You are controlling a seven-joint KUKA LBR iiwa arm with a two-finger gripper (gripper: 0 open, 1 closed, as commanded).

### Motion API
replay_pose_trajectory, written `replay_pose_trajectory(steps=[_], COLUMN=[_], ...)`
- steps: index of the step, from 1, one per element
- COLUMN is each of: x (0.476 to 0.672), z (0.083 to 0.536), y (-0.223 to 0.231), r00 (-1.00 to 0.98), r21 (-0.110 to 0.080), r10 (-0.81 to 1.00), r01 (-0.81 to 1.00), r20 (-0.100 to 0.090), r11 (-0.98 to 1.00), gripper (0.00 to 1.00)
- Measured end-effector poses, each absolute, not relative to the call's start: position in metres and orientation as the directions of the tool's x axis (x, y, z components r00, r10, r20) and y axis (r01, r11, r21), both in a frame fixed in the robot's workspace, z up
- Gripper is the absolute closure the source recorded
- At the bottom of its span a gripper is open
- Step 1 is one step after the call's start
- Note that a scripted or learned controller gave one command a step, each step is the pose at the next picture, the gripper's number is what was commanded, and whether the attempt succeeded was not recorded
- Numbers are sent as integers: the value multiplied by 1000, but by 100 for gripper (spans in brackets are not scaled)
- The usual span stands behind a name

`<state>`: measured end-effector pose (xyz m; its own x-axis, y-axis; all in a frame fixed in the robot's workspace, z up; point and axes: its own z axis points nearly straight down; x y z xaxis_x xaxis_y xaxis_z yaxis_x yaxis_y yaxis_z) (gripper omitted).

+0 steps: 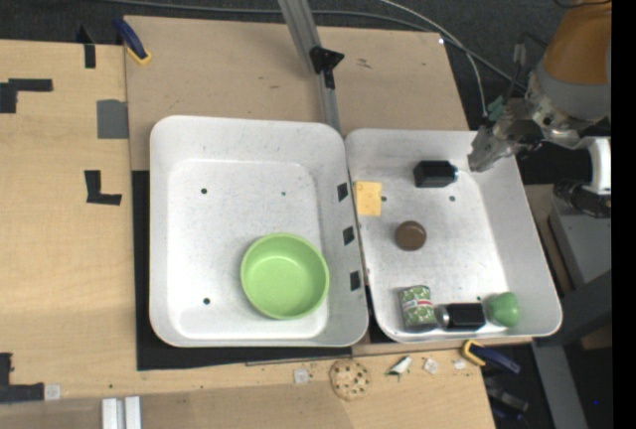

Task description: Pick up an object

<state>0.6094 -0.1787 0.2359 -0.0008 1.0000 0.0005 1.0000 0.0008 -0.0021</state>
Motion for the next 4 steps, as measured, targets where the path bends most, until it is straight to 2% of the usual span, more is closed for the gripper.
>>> replay_pose_trajectory(steps=[1, 2, 3, 4], x=[609, 613, 621, 622], z=[236, 170, 114, 88], y=[-179, -182, -179, -179], r00=[-1, 0, -3, -2], r21=[-2, -9, -9, -2], r10=[1000, 1000, 1000, 1000], r01=[1000, 1000, 1000, 1000], r20=[0, 0, 0, -1], r11=[1, 0, 3, 2], gripper=[0, 0, 0, 0])
